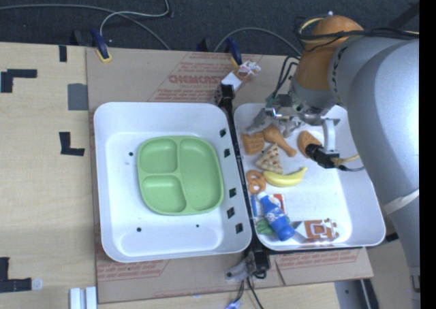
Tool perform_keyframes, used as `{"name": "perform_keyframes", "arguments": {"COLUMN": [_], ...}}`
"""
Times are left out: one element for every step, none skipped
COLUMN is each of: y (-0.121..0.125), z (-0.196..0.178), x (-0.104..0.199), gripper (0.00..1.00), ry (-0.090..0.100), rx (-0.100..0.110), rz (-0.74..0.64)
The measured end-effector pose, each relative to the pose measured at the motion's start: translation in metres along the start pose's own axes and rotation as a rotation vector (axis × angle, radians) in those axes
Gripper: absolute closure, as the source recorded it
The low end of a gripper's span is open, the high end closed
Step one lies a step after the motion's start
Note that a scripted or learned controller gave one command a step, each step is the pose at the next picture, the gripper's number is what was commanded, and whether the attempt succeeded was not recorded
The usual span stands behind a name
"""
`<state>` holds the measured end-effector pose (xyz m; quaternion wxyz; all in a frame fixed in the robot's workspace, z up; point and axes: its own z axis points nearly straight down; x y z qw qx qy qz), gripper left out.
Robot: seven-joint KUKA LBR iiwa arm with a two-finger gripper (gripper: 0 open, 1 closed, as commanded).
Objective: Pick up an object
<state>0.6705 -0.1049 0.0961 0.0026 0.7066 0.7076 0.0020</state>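
Note:
My gripper (287, 120) hangs low over the back left part of the right bin (354, 212), below the orange wrist band. Right beneath it lie a brown toy drumstick (280, 139), a tan bread piece (253, 143) and an orange toy piece (309, 139). Nearer the front are a waffle wedge (270, 159), a yellow banana (286, 177) and a small pretzel ring (255, 182). A blue bottle (276, 219) and an orange-and-white box (320, 230) lie at the bin's front edge. The view shows nothing lifted off the bin floor.
The left bin (116, 165) holds a green divided plate (180, 174). A black divider (235, 165) with clips runs between the two bins. The grey arm (385, 103) covers the right bin's far right side. Cables run across the dark floor behind the bench.

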Motion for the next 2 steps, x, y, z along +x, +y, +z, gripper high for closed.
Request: {"name": "perform_keyframes", "arguments": {"y": [-0.008,-0.008], "z": [0.004,-0.007], "x": [0.003,0.003], "gripper": [0.0,1.0], "ry": [-0.002,-0.002], "rx": [-0.013,-0.01], "rz": [0.002,-0.001]}}
